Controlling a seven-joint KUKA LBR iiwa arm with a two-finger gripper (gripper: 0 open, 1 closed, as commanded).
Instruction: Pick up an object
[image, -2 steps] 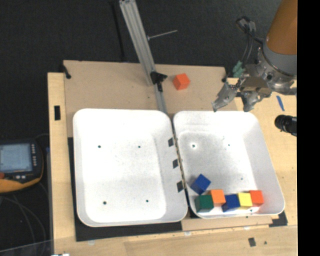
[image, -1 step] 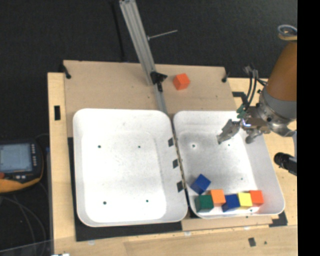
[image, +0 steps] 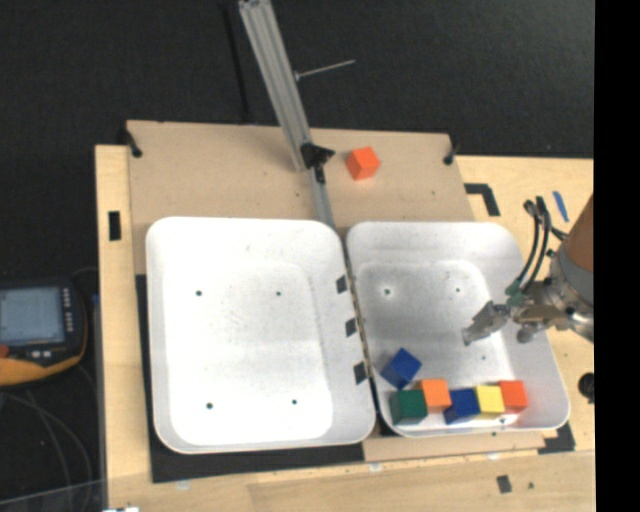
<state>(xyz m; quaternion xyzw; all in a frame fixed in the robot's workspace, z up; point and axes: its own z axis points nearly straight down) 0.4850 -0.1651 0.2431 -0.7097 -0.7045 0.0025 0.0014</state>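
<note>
Several coloured cubes lie along the front of the right bin (image: 430, 245): a blue cube (image: 402, 366), a green cube (image: 408, 404), an orange cube (image: 436, 394), another blue cube (image: 462, 404), a yellow cube (image: 490, 400) and a red-orange cube (image: 513, 394). My gripper (image: 503, 325) hangs over the right side of that bin, above and behind the row of cubes. Its fingers stand apart with nothing between them.
The left bin (image: 245, 330) sits beside the right one. A lone orange cube (image: 362, 163) rests on the brown board behind the bins. A slanted metal pole (image: 285, 95) rises from the back. A handheld device (image: 35, 320) lies at the far left.
</note>
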